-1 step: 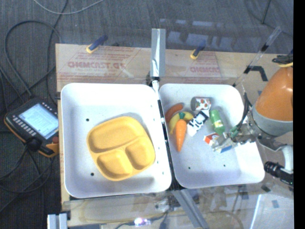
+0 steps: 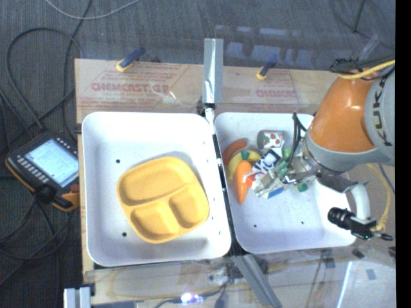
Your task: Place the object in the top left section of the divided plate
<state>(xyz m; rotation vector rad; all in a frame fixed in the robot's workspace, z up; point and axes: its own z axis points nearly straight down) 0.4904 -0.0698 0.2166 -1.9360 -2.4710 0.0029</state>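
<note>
Clutter in the right bin (image 2: 302, 230) is what I struggle to read: a carrot (image 2: 243, 178), something red and something yellow beside it, a small can (image 2: 271, 138), and a tangle of small pieces I cannot separate. My tool (image 2: 287, 174) sits low over that tangle, largely hidden under the grey and orange arm (image 2: 347, 124), so I cannot tell its state or whether it has hold of anything. On my table, the left bin (image 2: 103, 140) carries the yellow divided plate (image 2: 164, 199).
</note>
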